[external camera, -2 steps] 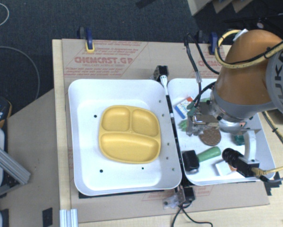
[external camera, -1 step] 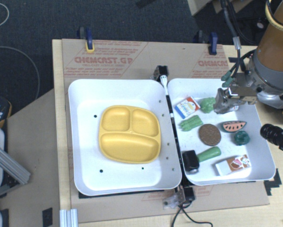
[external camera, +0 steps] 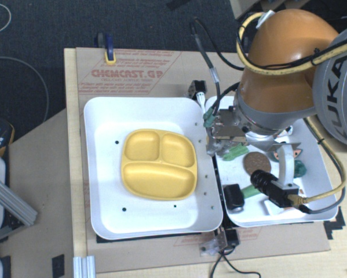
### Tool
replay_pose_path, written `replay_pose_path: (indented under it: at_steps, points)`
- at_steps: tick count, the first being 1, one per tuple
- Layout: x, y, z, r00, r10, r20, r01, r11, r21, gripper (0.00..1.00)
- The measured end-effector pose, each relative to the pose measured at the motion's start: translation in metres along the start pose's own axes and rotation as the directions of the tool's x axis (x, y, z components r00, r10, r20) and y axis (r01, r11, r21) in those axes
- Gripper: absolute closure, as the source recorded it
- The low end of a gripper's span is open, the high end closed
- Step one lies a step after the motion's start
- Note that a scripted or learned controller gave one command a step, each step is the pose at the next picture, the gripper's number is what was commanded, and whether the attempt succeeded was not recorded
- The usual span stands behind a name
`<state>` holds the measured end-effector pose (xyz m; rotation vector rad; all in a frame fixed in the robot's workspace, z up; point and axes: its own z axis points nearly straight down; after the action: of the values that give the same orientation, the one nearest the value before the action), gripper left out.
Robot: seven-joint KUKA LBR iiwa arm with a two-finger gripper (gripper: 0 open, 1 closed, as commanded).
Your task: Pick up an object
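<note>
My gripper hangs low over the left edge of the right bin, under the orange wrist. Just beside it lies a green item, partly hidden by the gripper. To the right of that is a brown round disc. A black block sits at the bin's front left with a green piece next to it. A small teal and orange item lies further right. I cannot see anything held by the gripper.
The left bin holds a yellow divided plate in its middle. The arm covers most of the right bin's back half. The wall between the two bins runs directly under the gripper's left side.
</note>
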<state>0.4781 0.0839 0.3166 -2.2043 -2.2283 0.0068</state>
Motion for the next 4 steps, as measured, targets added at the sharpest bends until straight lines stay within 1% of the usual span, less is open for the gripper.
replay_pose_path:
  at_steps: [1, 2, 3, 4]
  points:
    - [0.004, 0.002, -0.115, 1.000, 0.008, -0.001, -0.008, 1.000, -0.023, 1.00]
    - [-0.047, 0.000, -0.102, 1.000, 0.017, 0.003, -0.017, 1.000, -0.006, 1.00]
    - [-0.056, 0.000, -0.064, 1.000, 0.013, 0.003, -0.013, 1.000, -0.003, 1.00]
    - [0.048, 0.000, 0.034, 1.000, 0.000, 0.002, 0.000, 1.000, 0.004, 1.00]
